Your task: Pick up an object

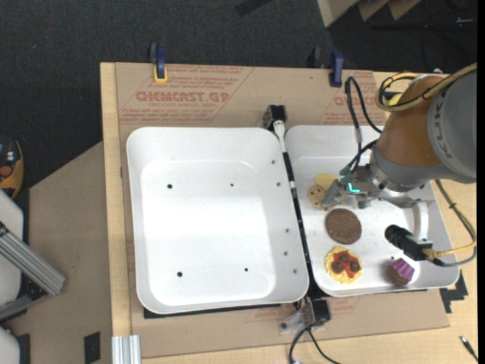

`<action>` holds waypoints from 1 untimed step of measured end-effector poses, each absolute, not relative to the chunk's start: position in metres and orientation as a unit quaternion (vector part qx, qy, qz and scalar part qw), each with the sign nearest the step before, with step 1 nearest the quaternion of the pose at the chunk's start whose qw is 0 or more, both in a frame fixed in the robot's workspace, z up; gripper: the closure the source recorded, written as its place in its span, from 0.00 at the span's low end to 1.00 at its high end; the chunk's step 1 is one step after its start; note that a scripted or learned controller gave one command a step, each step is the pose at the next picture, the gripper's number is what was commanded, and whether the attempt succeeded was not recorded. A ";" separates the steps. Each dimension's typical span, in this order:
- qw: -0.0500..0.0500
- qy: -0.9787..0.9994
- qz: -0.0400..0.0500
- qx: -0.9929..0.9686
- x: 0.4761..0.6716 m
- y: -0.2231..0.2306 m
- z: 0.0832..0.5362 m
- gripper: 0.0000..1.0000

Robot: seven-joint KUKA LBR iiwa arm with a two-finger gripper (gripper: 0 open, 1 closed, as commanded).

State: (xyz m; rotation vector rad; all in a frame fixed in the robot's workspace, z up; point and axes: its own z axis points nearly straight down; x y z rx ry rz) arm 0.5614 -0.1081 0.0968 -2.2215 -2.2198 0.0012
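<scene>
White moulded plastic, smooth and slightly glossy, makes up both bins: the left bin (pixel 204 226) and the right bin (pixel 318 150), side by side on a brown board tabletop (pixel 114 127). All loose items lie in the right bin.

The gripper (pixel 336 194) sits low over the upper middle of the right bin, at the edge of a pale tan biscuit (pixel 318 190). The biscuit is flat and roundish with dark specks, and the gripper covers part of it. Open or closed: cannot tell from this angle. Nothing is seen held.

Other items:
- brown disc (pixel 342 224), flat, matte, cookie-like, just below the gripper
- yellow tart (pixel 343 265), round, with lumpy red topping, near the front wall
- purple piece (pixel 401 271), small, ridged like a cupcake case, in the front right corner

Likely target: the biscuit, being nearest.

Risks, as judged:
- The biscuit is thin and lies flat on a slick floor. A closing gripper may ride over it or skate it sideways toward the bin's left wall rather than catch it.
- The brown disc is close. A small offset could nudge it or pinch both pieces together.
- If the items are hard plastic, the grip could slip on lift.
- Contact looks off-centre on the biscuit, so it may tilt and drop.
</scene>
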 end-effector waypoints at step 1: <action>0.003 -0.707 0.001 -0.708 0.530 -0.093 0.084 0.00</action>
